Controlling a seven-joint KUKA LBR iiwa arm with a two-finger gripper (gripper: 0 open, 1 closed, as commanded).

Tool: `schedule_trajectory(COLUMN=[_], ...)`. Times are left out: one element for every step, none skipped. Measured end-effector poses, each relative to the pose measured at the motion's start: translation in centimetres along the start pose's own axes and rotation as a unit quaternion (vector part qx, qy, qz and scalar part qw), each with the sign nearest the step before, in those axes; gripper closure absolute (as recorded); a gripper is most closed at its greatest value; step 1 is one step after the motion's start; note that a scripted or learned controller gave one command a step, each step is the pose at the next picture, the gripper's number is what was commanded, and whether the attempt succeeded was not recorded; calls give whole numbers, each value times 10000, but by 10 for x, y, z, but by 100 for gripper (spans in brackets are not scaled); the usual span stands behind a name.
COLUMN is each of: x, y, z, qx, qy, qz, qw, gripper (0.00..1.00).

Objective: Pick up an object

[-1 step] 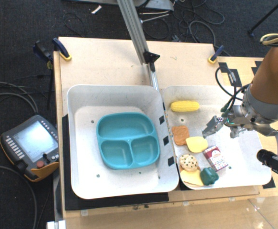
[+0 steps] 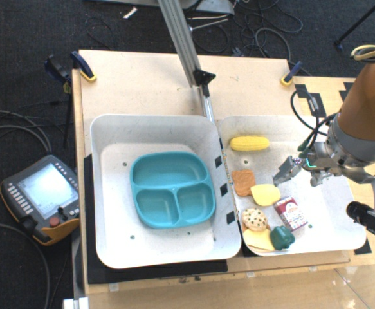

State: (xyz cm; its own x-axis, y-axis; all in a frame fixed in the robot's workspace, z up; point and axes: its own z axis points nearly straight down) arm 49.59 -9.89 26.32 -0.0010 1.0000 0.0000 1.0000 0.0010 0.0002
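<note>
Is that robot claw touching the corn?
Apart. The camera view shows bare white bin floor between the gripper and the corn, which lies up and to its left.

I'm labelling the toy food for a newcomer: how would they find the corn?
Look in the right-hand shallow white bin. At its far end, apart from the cluster of toy food nearer the camera, lies the yellow plastic corn cob. It alone is long, ridged and cylindrical.

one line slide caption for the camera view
Gripper poised over toy foods in right bin; teal divided plate in left bin.
</note>
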Motion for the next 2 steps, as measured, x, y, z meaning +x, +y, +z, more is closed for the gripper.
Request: schedule_trajectory(x=[1, 5], y=[7, -2], z=[46, 105], qx=[25, 36], qy=[1, 6], qz=[4, 7], qw=[10000, 10000], gripper=[0, 0])
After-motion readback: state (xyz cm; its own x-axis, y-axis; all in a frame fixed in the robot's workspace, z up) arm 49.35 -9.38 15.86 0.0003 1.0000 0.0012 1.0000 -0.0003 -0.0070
